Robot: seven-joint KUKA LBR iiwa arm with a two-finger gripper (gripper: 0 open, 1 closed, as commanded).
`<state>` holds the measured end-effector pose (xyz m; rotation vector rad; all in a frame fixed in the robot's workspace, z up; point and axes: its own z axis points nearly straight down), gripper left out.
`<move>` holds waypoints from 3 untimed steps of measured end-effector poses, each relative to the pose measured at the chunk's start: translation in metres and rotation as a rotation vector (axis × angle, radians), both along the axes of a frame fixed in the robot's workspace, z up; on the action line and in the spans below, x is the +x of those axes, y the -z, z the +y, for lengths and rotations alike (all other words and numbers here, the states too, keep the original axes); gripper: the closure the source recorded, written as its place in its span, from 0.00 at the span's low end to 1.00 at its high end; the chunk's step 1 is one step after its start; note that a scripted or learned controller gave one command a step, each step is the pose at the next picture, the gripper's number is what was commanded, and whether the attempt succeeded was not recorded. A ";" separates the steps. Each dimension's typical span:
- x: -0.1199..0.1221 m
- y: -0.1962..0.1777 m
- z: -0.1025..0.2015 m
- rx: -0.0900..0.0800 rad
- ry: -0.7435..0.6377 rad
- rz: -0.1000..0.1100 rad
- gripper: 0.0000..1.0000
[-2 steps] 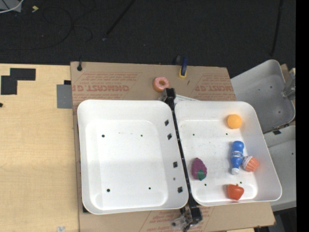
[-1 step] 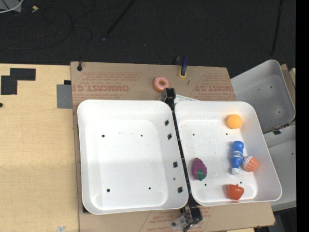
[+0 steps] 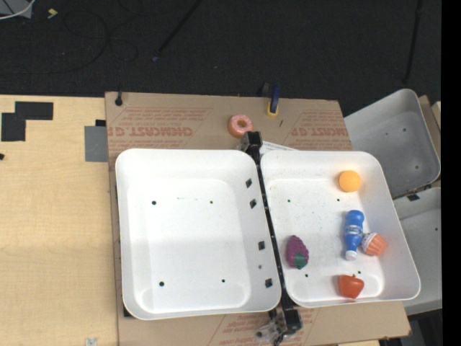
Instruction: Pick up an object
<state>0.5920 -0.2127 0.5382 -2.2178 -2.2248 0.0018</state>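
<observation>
Camera view from above: I cannot tell if the pincer is open or shut, or if it has hold of anything. The things to pick up lie in the right bin [image 3: 403, 280]. An orange ball [image 3: 349, 181] sits near its far side. A blue bottle [image 3: 353, 233] lies nearer the front, and a small orange and white toy [image 3: 374, 244] touches its lower end. A purple toy [image 3: 297, 251] lies near the wall between the bins. A red toy [image 3: 351, 286] sits by the front wall. The left bin [image 3: 130, 215] is just beside the right one. Both bins rest on a brown cardboard sheet [image 3: 173, 125] on the bench [image 3: 50, 229]. A pink ring [image 3: 240, 126] lies on the cardboard behind the bins.
</observation>
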 end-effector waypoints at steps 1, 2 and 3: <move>-0.120 0.085 0.025 0.004 0.007 0.009 1.00; -0.060 0.014 0.021 -0.002 0.002 -0.006 1.00; -0.083 0.109 -0.001 0.004 0.006 0.011 1.00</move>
